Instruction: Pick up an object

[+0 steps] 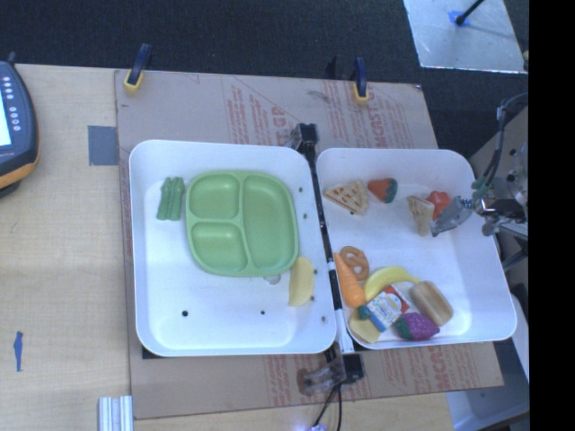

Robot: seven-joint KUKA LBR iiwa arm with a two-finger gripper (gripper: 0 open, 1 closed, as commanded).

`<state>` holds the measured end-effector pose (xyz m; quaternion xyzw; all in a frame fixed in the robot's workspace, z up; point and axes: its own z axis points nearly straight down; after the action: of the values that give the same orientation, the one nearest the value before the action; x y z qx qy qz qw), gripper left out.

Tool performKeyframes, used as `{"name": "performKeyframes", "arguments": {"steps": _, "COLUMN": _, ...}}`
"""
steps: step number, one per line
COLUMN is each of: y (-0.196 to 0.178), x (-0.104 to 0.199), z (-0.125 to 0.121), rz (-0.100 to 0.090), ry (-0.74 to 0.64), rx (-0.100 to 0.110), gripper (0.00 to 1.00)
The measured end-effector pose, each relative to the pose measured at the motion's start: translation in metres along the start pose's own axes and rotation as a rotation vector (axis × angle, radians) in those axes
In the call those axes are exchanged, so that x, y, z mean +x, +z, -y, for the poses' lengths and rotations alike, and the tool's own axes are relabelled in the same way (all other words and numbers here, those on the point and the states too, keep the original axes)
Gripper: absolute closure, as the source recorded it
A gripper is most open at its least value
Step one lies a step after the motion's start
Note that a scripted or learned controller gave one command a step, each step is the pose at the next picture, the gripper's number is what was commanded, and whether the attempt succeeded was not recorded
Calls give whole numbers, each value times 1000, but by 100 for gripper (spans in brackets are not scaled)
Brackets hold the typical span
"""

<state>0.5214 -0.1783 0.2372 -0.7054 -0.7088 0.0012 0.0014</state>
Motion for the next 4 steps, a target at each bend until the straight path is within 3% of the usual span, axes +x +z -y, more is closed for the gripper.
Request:
{"name": "performKeyframes", "arguments": {"steps": 1, "y": 152, "x": -32, "z": -68, "rz": 3, "ry": -5, "rx": 1, "gripper": 0}}
{"name": "performKeyframes", "arguments": {"steps": 2, "y": 78, "x": -34, "z": -139, "rz": 4, "ry": -2, "rx": -13, "gripper": 0}}
{"name": "performKeyframes", "arguments": {"steps": 3, "y": 20, "x": -35, "z": -101, "rz": 1, "ry": 5, "rx": -5, "gripper": 0}}
{"name": "performKeyframes", "arguments": {"steps": 4, "y": 153, "x": -32, "z": -104, "rz": -1, "ry": -1, "rx": 8, "gripper": 0}}
